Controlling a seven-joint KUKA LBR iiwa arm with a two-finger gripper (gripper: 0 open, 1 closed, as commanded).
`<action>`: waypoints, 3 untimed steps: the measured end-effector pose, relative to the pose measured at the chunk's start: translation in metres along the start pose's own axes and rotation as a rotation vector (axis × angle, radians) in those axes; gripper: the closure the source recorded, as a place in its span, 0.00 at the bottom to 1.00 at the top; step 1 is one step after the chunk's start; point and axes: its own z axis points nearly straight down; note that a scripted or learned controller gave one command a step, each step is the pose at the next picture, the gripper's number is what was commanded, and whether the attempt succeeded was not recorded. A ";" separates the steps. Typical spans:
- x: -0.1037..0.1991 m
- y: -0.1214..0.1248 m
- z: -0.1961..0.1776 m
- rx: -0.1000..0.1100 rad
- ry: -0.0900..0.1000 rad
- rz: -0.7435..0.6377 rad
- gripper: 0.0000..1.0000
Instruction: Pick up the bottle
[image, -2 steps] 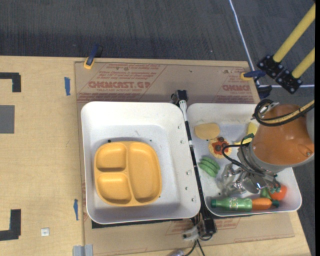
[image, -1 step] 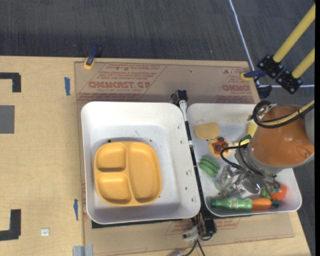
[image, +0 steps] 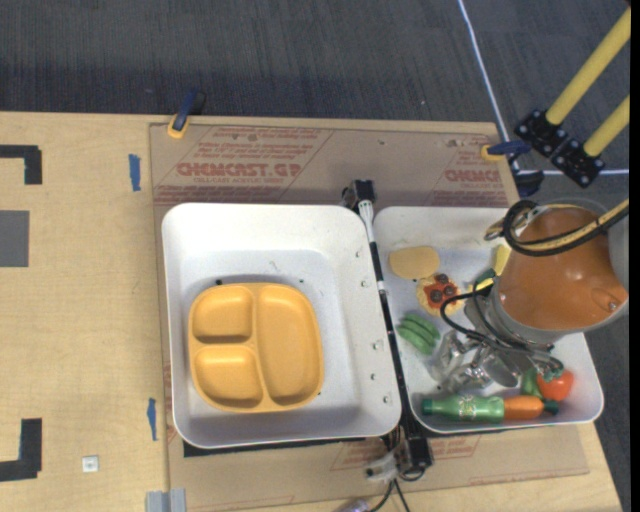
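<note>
A green bottle (image: 462, 406) lies on its side along the near wall of the right bin (image: 590, 400), neck pointing right toward an orange carrot (image: 523, 407). My gripper (image: 462, 366) hangs low in this bin, just behind and above the bottle, under the arm's orange band (image: 555, 275). Its metal fingers (image: 445, 366) stand apart, open, with nothing between them. The arm hides the right part of the bin.
The right bin also holds a green pod (image: 418, 332), a pale yellow disc (image: 413, 262), a small red-orange toy (image: 437, 293) and a red tomato-like piece (image: 556, 385). In the left bin (image: 190, 240) sits a yellow divided plate (image: 256, 345).
</note>
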 end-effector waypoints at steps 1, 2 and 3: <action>0.001 0.000 0.000 0.000 -0.008 -0.261 1.00; -0.007 -0.004 0.001 -0.008 0.000 -0.448 1.00; 0.003 -0.003 0.000 -0.002 -0.006 -0.493 1.00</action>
